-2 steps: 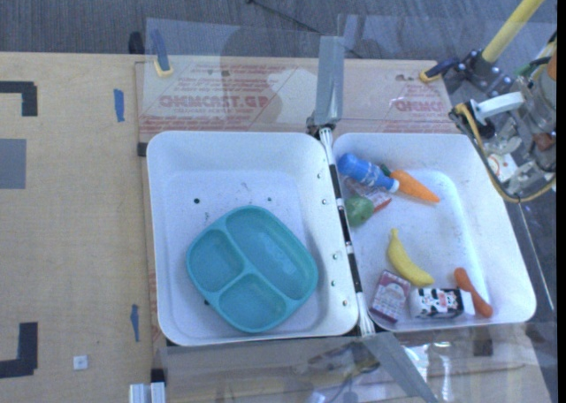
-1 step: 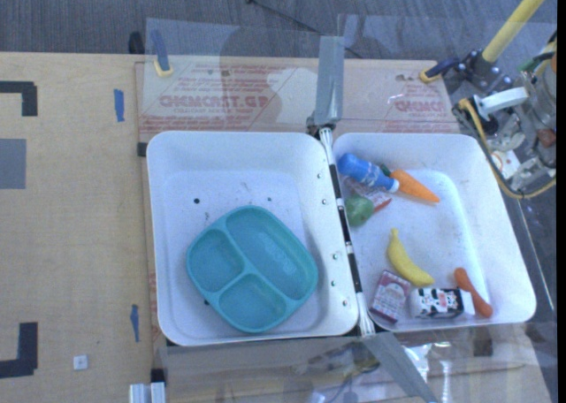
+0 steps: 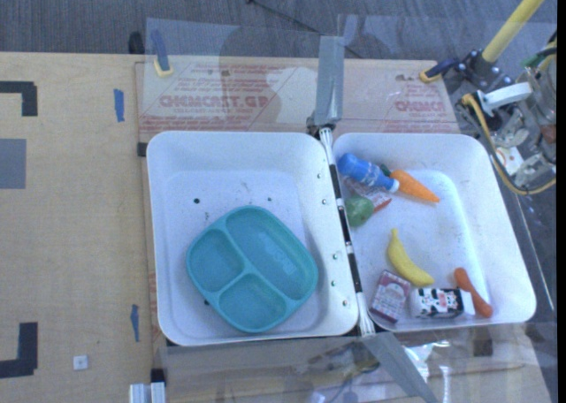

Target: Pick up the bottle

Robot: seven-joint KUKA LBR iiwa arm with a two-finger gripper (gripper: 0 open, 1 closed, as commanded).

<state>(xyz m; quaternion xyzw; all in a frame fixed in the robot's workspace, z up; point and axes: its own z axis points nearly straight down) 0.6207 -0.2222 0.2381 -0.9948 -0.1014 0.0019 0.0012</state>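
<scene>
The bottle lies on its side in the far left corner of the right bin, close to the divider between the bins. It has a blue cap and blue label on a clear body. An orange carrot rests right beside it on the right, and a small green item with a red part sits just in front of it.
The right bin also holds a banana, a pink packet, a cow-patterned carton and a second carrot near the front. A teal divided plate lies in the left bin. Cables and fittings crowd the right edge.
</scene>
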